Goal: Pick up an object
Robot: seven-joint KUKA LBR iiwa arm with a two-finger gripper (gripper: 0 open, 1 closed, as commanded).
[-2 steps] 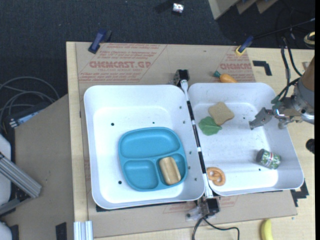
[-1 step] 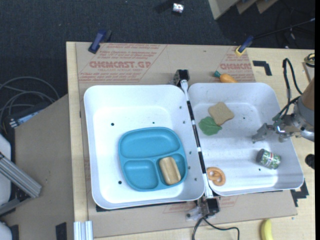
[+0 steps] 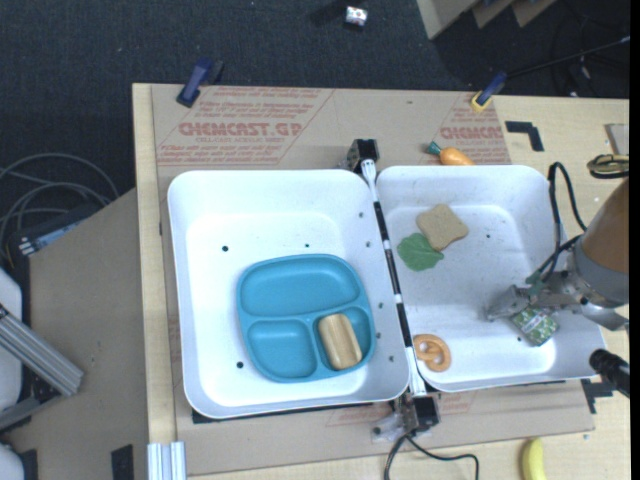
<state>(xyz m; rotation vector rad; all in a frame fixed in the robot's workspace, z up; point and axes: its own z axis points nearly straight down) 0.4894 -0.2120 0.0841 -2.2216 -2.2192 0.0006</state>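
Observation:
The right bin holds a tan slice of toast, a green leaf, a small pretzel near the front left corner, and a green-and-white packet at the right. My gripper is low in the right bin, right over the packet's upper left edge and touching or nearly touching it. Whether the packet is gripped is hidden by the wrist. In the left bin, a blue divided plate carries a tan bread roll in its front right compartment.
The arm comes in over the right bin's right wall. A small orange carrot-like piece lies on the bench behind the right bin, and a yellow object lies in front of it. Clips join the bins.

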